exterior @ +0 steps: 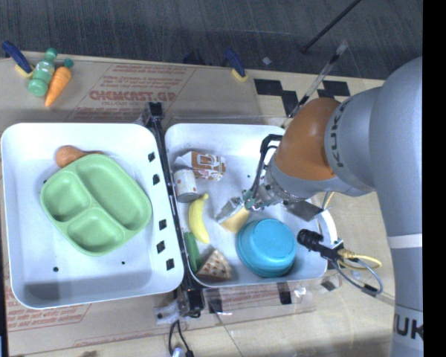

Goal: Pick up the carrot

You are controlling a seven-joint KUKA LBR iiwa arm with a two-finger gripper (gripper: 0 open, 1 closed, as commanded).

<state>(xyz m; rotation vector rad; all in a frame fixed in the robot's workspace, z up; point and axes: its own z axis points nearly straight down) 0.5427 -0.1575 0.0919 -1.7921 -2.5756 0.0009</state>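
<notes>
reading "chemcast gp", cardboard (134, 95) holds the carrot (57, 85); jaws (247, 201) state unclear.

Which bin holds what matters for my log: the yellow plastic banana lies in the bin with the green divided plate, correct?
No. The camera view shows the yellow plastic banana in the other white bin, with the blue round bowl.

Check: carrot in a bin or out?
Out. The carrot lies on the cardboard above the left bin, beside a green toy.
</notes>
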